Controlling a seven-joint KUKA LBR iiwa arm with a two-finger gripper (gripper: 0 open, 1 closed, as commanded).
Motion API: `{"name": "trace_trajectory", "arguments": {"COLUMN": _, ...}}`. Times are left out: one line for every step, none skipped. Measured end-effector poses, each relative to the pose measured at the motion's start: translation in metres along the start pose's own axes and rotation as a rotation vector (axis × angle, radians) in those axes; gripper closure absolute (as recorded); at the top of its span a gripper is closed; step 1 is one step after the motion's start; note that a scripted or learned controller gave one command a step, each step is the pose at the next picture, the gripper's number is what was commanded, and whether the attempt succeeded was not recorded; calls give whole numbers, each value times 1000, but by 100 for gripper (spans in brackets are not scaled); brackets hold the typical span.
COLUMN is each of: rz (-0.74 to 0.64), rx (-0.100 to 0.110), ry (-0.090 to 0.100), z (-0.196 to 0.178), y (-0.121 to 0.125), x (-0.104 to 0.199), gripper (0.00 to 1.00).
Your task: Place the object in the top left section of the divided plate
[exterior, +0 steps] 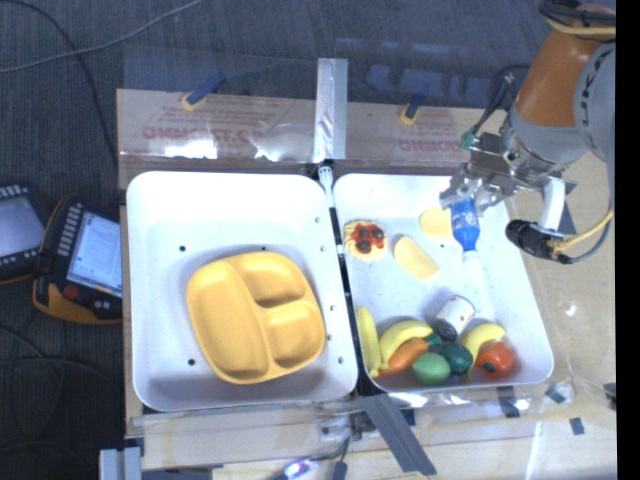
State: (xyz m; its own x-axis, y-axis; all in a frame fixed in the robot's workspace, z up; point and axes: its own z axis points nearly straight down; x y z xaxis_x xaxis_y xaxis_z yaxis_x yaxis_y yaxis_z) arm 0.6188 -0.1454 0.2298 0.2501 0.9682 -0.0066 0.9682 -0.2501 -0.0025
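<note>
Your arm (565, 78) reaches in from the right, orange band up top, and the end effector (466, 230) hangs over the upper right part of the right bin (535, 318). You cannot tell from this angle whether it is parted or closed; a blue piece shows at its tip, just beside a pale yellow piece (434, 222) lying on the bin floor. Close by to the left you have a second pale yellow, oblong piece (415, 258), and left of that a small round toy pizza (365, 238) with red and dark toppings, right against the wall between the bins. Down along the bin's near edge the toy food is heaped: a banana (368, 340), another yellow piece (404, 332), an orange carrot (400, 356), a green fruit (431, 369), a dark green item (457, 356), a red tomato (495, 359), and a small white can (455, 313) tilted on top. Over in the left bin (160, 218), your yellow divided plate (255, 313) sits turned at a slant, well apart from all the toys. A handheld pendant (85, 263) lies off to the left of the tabletop (150, 118).
</note>
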Motion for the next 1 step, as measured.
{"name": "trace_trajectory", "arguments": {"rz": -164, "rx": 2, "ry": 7, "z": 47, "y": -58, "x": 101, "gripper": 100}}
